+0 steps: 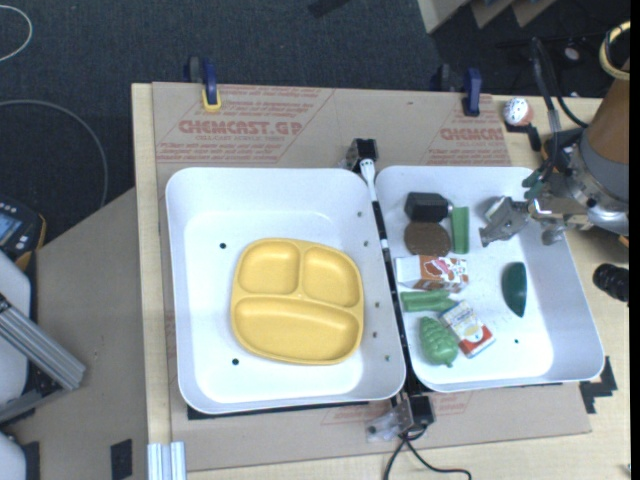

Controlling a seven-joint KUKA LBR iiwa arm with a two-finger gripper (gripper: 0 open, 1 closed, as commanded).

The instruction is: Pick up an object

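Hovering my end effector [503,220] over the upper part of the right bin [570,298], its fingers spread and gripping nothing.

My arm reaches in from the right, and the fingers hang just right of a green stick [459,229] that stands lengthwise beside a black block [427,207] and a brown disc [427,238]. Below them lie a red-and-white packet [440,270], a green bar [424,299], a knobbly green toy [437,340] and a small red-and-white box [468,329], all crowded along the bin's left half. A dark green oval [514,288] sits apart, below my fingers. The left bin [190,268] carries a yellow divided tray [297,301]. Both bins rest on the bench [150,168].
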